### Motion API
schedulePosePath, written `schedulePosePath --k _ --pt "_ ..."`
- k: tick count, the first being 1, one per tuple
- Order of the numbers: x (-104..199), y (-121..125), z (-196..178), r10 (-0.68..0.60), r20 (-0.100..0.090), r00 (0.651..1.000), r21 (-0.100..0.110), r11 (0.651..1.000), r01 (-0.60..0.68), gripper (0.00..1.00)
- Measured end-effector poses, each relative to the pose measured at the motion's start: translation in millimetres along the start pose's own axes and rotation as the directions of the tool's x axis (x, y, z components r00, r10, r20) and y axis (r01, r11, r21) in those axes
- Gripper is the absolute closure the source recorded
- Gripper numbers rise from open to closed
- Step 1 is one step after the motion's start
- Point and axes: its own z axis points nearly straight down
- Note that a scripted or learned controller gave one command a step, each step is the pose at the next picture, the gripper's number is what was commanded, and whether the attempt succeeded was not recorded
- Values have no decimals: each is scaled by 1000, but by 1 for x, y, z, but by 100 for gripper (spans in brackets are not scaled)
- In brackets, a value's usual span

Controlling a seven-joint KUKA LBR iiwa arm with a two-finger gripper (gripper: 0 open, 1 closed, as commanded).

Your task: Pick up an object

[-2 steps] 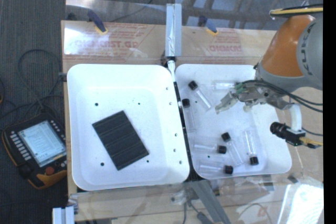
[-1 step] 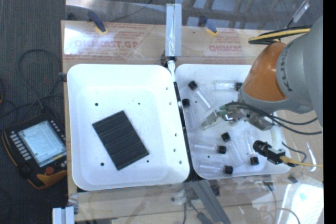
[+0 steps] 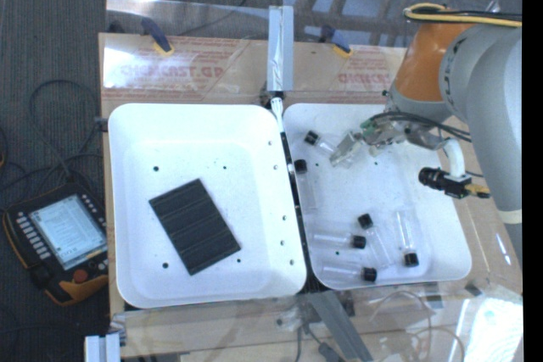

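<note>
Clear vials (image 3: 361,243) with black caps, scattered low in the right bin (image 3: 441,267) (one more near its top-left corner), well below the gripper (image 3: 346,150). Jaw state: cannot tell. Dark ridged panel (image 3: 193,225) in left bin (image 3: 136,140).

Dark grey carpet floor (image 3: 51,4) with black cables (image 3: 51,110) and a teach pendant (image 3: 59,243).

Surroundings of a workbench seen from above, on dark grey carpet.
A teach pendant (image 3: 58,243) with a lit screen and orange casing lies on the floor at the left, its black cable (image 3: 51,119) looping nearby. Two clamps (image 3: 156,36) grip the cardboard sheet (image 3: 195,68) along the bench's far edge. A metal bar (image 3: 279,51) stands upright there, between the two halves.
</note>
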Motion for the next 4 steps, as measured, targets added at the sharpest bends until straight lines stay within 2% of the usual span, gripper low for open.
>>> schedulePosePath --k 1,2,3,4 --pt "46 5 12 -13 11 1000 -15 1000 14 0" --pt "46 6 1 -14 14 1000 -19 1000 14 100" --pt "97 54 -81 190 4 982 -4 982 -190 100" --pt "126 65 -124 258 3 966 -8 966 -258 100"
